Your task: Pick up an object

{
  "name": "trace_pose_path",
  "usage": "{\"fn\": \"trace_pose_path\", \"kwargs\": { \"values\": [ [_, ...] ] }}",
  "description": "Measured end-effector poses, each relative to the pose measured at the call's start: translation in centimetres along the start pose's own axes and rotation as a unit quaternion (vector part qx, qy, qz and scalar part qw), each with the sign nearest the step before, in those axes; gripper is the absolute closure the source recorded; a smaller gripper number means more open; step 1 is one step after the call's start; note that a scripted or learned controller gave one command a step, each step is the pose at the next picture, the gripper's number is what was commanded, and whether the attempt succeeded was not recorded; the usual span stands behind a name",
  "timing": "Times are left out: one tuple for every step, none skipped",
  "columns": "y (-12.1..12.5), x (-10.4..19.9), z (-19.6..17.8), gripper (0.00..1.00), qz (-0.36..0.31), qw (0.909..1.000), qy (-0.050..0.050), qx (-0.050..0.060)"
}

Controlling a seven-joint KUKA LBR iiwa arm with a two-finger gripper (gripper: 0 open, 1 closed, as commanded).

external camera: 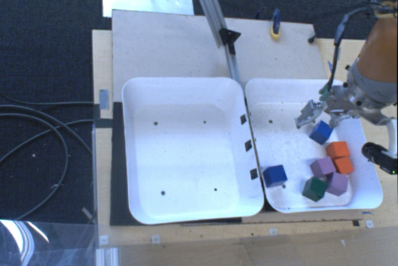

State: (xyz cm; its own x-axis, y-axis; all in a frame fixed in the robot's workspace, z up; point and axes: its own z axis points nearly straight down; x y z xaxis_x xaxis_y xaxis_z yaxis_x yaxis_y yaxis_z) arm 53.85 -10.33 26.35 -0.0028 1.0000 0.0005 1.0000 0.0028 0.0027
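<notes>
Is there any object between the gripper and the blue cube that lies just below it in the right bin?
Nothing visible stands between them. The gripper is in the right bin, just above-left of the blue cube. The orange cubes lie on the cube's far side.

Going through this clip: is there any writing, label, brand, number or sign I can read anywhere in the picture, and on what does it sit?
None can be read.
The small grey tag on the bench's left edge: too small and blurred to tell whether it bears text.
The dark clips on the wall between the two bins: no marks legible.
The blocks, such as the blue block and the orange block: plain faces, no lettering visible.
</notes>
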Motion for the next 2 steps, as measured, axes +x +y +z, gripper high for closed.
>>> {"fn": "trace_pose_path", "kwargs": {
  "values": [
    [0.1, 0.0, -1.1, 1.0, -0.002, 1.0, 0.0, -0.002],
    [-4.8, -7.8, 7.7, 1.0, 0.005, 1.0, -0.001, 0.004]
  ]
}}
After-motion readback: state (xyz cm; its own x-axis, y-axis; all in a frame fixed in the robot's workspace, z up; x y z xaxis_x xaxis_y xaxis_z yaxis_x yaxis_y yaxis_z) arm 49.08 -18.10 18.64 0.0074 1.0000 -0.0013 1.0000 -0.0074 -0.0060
